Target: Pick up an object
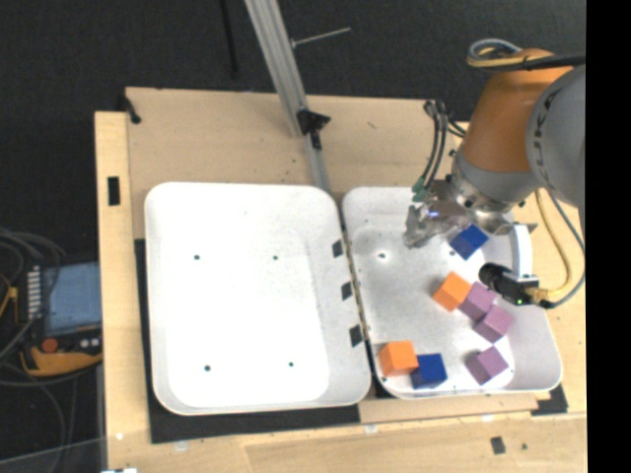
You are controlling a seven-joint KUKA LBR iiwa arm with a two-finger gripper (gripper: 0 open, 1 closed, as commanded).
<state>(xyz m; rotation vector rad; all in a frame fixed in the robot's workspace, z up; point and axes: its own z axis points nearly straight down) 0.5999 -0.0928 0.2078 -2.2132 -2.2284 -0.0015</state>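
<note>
**Mia:** Where is the robot arm?

**Ben:** It comes in from the right. It is grey with an orange band. Its gripper hangs over the top part of the right bin.

**Mia:** Are the jaws wide or narrow?

**Ben:** I cannot tell. They look small and dark from up here. I see no block between them.

**Mia:** What is in that bin?

**Ben:** Little blocks. A blue block sits just beside the gripper, on its right side. Below it is an orange block. A purple block touches that orange one, and another purple block is right under it.

**Mia:** Any more?

**Ben:** Yes. A third purple block is near the bottom right corner. At the bottom edge, a second orange block and a second blue block sit side by side, touching.

**Mia:** And the other bin?

**Ben:** The left bin is white and flat with a few tiny dark dots on it. The two bins touch in the middle.

**Mia:** What are they on?

**Ben:** A light brown table. A silver pole leans across the top of it. Off to the left, past the table, are a small box with a blue screen and some wires.
</note>
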